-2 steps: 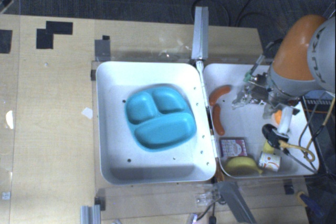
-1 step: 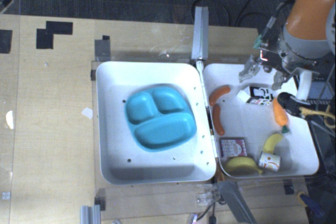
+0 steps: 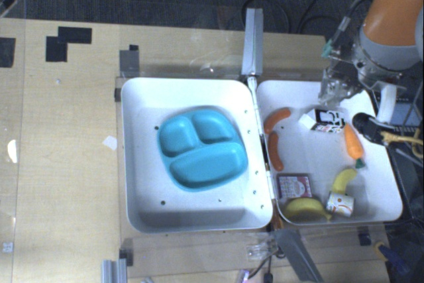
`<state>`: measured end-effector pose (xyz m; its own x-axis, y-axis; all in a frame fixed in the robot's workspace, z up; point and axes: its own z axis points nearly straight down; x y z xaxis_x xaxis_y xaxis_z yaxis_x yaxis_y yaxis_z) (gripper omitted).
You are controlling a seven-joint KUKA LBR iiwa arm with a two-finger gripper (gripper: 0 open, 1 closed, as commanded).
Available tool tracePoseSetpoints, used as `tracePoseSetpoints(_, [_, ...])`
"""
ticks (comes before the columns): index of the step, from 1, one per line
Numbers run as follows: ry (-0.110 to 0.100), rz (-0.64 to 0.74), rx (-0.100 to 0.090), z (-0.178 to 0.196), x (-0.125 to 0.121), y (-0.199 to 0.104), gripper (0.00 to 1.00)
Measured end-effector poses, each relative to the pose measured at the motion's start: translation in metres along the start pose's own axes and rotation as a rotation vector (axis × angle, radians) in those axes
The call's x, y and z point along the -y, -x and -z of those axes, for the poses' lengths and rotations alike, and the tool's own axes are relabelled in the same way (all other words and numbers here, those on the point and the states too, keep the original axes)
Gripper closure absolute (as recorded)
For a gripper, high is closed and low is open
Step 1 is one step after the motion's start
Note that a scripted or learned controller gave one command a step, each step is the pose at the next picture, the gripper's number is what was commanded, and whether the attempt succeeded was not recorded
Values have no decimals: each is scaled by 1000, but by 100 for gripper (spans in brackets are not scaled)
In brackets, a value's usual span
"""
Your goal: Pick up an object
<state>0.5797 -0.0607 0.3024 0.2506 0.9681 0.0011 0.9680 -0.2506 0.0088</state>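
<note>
Both bins are white: the left bin (image 3: 136, 162) carries a bright blue divided tray (image 3: 201, 148), and the right bin (image 3: 391, 199) holds the small items. Two sausages (image 3: 273, 136) are orange-red, the carrot (image 3: 353, 142) is orange with a green tip, and the banana (image 3: 306, 209) is yellow. A small card (image 3: 328, 120) is black and white. The tabletop (image 3: 59, 142) is pale wood with black marks. The arm (image 3: 397, 3) is grey with an orange band.
</note>
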Motion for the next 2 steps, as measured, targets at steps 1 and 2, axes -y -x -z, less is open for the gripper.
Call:
tracePoseSetpoints(1, [-3,10,0,59,21,-18,100])
tracePoseSetpoints(2, [2,17,-1,71,20,-20,100])
